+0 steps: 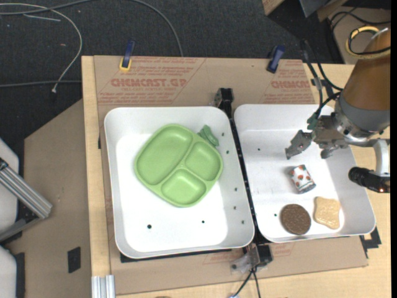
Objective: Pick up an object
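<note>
Hovering over the right bin (273,185) near its far edge, pincer (314,145) spreading open, gripping nothing, small can (301,178) lying just below, open floor lying leftward.

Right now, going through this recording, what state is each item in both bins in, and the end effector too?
Green three-compartment plastic plate: lying flat in the left white bin, nothing in its compartments.
Small white can with red spots: on its side in the right white bin.
Round brown cookie: flat, near the front rim.
Tan cracker-like piece: flat, beside the cookie.
End effector: fingers apart, above the can, holding nothing.
</note>
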You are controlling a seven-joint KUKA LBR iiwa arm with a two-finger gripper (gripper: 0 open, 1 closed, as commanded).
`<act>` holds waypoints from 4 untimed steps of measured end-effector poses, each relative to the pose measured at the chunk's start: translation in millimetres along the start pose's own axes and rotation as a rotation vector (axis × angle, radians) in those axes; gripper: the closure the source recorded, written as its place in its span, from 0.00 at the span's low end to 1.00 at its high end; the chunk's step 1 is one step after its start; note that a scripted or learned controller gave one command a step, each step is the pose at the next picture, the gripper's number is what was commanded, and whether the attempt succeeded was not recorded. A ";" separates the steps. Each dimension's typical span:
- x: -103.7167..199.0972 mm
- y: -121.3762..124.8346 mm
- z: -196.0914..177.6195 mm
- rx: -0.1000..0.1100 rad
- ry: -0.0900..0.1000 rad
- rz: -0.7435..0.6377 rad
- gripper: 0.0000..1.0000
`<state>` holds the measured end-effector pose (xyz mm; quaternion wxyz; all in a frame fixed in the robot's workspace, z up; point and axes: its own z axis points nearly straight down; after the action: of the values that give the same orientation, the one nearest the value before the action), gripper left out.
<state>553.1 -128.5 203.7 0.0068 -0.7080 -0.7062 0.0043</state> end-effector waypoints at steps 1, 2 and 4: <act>0.4 2.9 -7.5 -0.014 -0.002 -0.003 0.00; 5.4 8.9 52.9 -0.009 -0.001 -0.003 0.00; 7.3 3.8 119.0 -0.012 -0.001 -0.002 0.00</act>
<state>555.0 -120.8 84.7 0.0021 -0.7073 -0.7069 0.0006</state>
